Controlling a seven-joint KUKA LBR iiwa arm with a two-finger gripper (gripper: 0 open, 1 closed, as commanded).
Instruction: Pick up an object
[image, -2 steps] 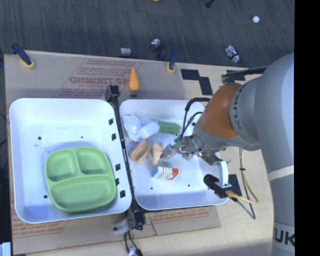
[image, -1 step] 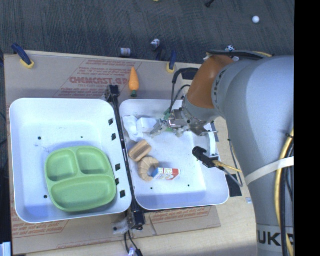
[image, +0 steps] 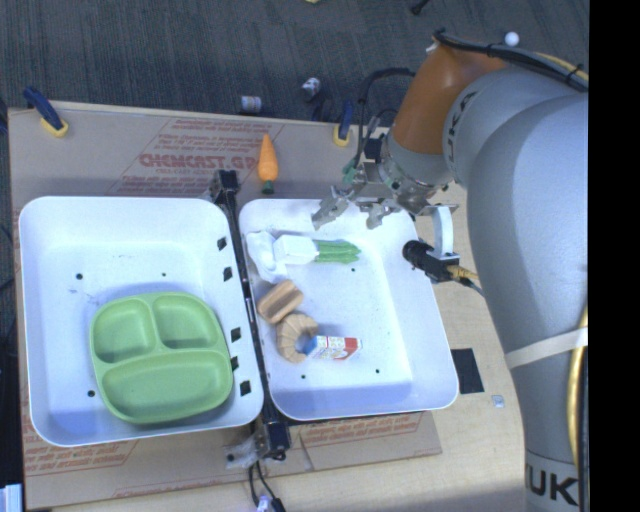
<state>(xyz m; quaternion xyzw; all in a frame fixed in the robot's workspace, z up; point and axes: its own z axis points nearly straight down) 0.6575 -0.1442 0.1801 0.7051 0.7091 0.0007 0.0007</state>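
Landmark: right bin (image: 425, 330)
Gripper (image: 350, 212): fingers spread apart, holding nothing; hovering over the bin's far edge
Green pod (image: 338, 251): just below the gripper, beside a white piece (image: 290, 248)
Handling: likely light, stiff, smooth; could roll; pinch across its narrow middle

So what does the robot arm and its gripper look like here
The arm is bulky, rounded and light grey, with an orange band above the wrist. Thin dark cables run along its top and by the wrist. The two-finger gripper is silvery metal. Black "KUK" lettering marks the base.
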